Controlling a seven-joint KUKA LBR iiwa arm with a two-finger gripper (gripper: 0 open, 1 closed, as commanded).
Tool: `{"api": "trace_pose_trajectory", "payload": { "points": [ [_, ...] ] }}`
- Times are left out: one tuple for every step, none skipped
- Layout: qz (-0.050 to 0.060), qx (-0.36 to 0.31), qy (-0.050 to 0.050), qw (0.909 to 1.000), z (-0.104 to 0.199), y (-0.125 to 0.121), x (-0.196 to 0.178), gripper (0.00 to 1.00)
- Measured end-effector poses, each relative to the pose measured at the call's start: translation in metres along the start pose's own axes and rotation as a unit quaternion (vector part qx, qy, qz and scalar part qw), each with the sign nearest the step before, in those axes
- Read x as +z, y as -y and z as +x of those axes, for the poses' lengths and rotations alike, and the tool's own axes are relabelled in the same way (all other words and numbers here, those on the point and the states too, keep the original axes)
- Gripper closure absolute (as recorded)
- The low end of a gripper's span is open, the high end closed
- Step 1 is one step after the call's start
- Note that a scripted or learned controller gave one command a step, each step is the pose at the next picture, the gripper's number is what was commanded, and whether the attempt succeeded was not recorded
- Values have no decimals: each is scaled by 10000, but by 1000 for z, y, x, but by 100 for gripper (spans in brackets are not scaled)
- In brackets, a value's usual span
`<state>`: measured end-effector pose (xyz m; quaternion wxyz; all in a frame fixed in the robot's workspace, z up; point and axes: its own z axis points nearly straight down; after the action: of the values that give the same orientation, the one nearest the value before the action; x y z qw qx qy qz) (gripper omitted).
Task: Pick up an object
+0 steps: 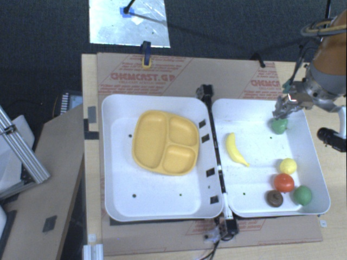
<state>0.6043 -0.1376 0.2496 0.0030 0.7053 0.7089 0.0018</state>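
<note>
Your likeliest target is the small green object (279,126) in the right bin (255,110), near its far right corner. The hand (285,108) sits directly over it, fingertips at or touching its top; you can't tell from this angle whether the hand is open or closed, or whether the green object is actually betw. the fingers. It looks to be resting on the bin floor.

Rest of the right bin: a yellow banana (236,149) lies roughly mid-bin, toward the left wall, well apart from the hand. At the near right corner you've got a cluster: yellow ball (288,166), orange-red fruit (283,182) just below it & touching, a brown round item (275,198) beside that, and a green ball (302,195) at the far right by the bin wall.

Left bin (116,161) holds a yellow divided plate (165,142) w/ three compartments, lying flat approx. centre.

The arm (328,64) comes in from the right, grey wrist w/ orange band above it.

Both bins sit side by side on a cardboard sheet (179,75) on the bench (59,145). A yellow-handled clamp (146,54) sits at the sheet's far edge; a shiny foil-like square (129,14) lies beyond on the dark floor.
</note>
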Motion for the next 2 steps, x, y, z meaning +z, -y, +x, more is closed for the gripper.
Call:
{"api": "trace_pose_trajectory", "payload": {
  "points": [
    [16,-25,-17,10000,55,-5,-7,100],
    [28,-22,-17,10000,101,-12,5,100]
  ]
}}
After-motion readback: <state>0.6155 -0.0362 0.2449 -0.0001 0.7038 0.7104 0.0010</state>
